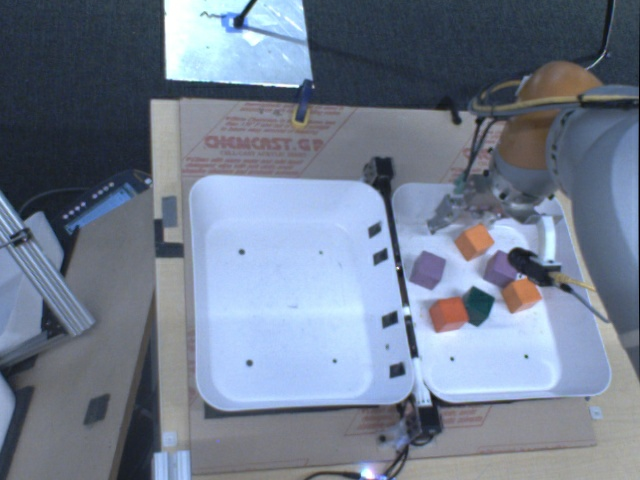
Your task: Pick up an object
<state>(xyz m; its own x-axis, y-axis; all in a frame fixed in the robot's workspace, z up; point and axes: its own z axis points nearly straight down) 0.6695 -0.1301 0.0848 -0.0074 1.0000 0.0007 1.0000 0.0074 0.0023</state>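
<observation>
Six small blocks in the right bin (500, 386), right half of the frame, all in its upper and middle part. Highest of them an orange block (474, 240), tilted on the white floor. Lower left of it, a purple block (428, 268) near the divider between the bins. To the right, a second purple block (499, 266), touching or nearly touching a second orange block (521, 295) below it. Further down, a dark green block (478, 305) pressed against a red-orange block (449, 314) on its left.

Reaching in from the upper right, the grey arm (590, 158) with its orange band. Jaws low over the top edge of the right bin, just above and left of the highest orange block, apart from it. Cannot tell how wide the jaws stand; nothing seen between them.

Left of centre, the left bin (205, 268), white, with a few dark specks on its floor. Under both bins, a brown printed board on the worktop (170, 148). At the upper left of the frame, a shiny square sheet (235, 28) on dark carpet.
</observation>
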